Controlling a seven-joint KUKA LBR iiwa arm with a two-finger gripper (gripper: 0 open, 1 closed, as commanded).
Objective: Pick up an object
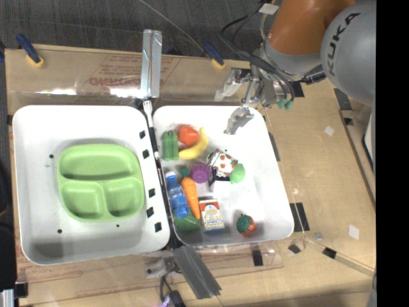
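The right white bin point(271, 190) holds several toy foods: a red tomato point(187, 134), a yellow banana point(197, 147), a green block point(170, 144), a purple ball point(200, 173), an orange carrot point(190, 196), a blue bottle point(176, 195), a small carton point(211, 214), a strawberry point(245, 224) and a green ball point(237, 173). My gripper point(239, 121) hangs over the bin's far right corner, above and to the right of the tomato and banana. Nothing shows between its fingers.
The left white bin point(32, 171) carries a green divided tray point(100, 181). A metal bar point(151, 66) stands upright between the bins at the back. The arm's orange band point(303, 15) and grey body fill the upper right. Blue clamps point(30, 50) hold the bench board.
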